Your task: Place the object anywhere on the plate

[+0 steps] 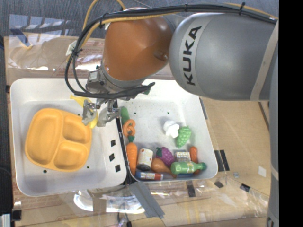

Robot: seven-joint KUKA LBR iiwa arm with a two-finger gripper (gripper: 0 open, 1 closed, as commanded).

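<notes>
The end effector [100, 113] hangs over the left bin [19, 108], just beside the divider between the two bins and close to the right rim of the yellow plate [57, 140]. Between its two metal fingers sits a small yellow object [91, 120], with a bit of yellow also poking out to the left above it. From where I stand it looks clamped on that piece, though the fingers are small and partly shadowed by the wrist, so I would not swear to how firm the hold is.

The object is near the plate's upper right compartment but seems to sit at or just off the rim. To finish well, I would want the arm to shift left, further over the plate, so the piece is clearly above a compartment rather than the edge, then come down low before letting go, since a drop from height could bounce it off the sloped rim into the bin.

The right bin [208, 145] holds toy food: carrots [132, 153], a green grape bunch [184, 136], purple grapes [165, 154], a green bottle [187, 167], a white mushroom [170, 128] and a small can [146, 157]. None of it lies in the path. The dark cables [75, 70] loop by the wrist, near the left bin's back wall, and the bulky orange band [135, 44] hides much of what lies beneath.
</notes>
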